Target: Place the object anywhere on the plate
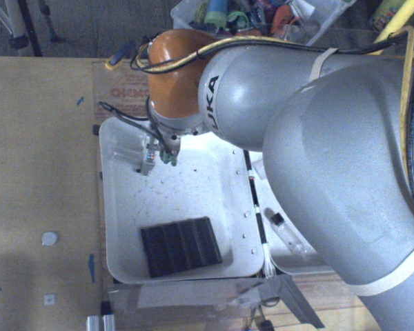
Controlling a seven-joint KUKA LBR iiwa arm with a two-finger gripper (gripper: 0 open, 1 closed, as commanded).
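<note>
A dark ribbed rectangular plate lies flat in the near part of the left white bin. My gripper hangs below the orange wrist band over the bin's far left part, well above and behind the plate. A small greenish bit shows at the gripper's tip; whether it is a held object or part of the tool is unclear. A small clear object with a black end lies in the right bin, mostly under the arm.
The big grey arm covers most of the right bin and the bench's right side. A crate of mixed colourful items stands behind the bins. Tan bench surface lies left of the left bin.
</note>
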